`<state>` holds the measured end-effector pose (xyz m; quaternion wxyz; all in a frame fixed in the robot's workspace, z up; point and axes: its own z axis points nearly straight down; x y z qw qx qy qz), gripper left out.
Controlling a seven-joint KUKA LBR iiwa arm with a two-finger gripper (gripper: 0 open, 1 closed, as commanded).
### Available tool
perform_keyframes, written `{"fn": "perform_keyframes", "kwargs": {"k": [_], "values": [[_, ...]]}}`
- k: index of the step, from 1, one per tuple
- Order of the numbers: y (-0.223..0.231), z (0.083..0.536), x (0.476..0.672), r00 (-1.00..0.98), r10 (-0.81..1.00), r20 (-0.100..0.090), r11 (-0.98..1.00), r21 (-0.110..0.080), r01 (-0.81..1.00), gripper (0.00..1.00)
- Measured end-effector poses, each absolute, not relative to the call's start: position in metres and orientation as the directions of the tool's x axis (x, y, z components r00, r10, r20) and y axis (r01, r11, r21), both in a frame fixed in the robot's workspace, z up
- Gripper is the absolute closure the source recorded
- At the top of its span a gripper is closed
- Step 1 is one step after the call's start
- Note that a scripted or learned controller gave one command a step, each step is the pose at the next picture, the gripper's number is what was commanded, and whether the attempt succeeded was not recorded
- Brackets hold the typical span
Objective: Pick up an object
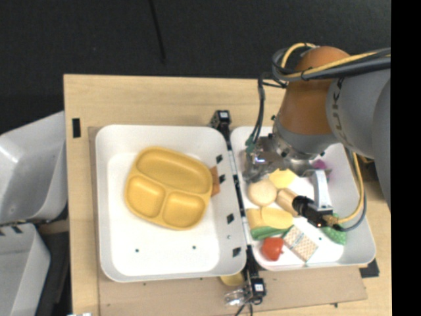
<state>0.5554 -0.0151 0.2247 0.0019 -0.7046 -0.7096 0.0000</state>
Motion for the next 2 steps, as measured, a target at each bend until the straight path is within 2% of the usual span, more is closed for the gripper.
{"fn": "perform_keyframes", "kwargs": {"k": [1, 2], "values": [[0.070, 0.198, 0.495, -0.009, 1.000, 0.003, 0.009, -0.007, 1.000, 1.00], [0.094, 0.341, 0.492, -0.007, 1.000, 0.003, 0.007, 0.012, 1.000, 1.00]]}}
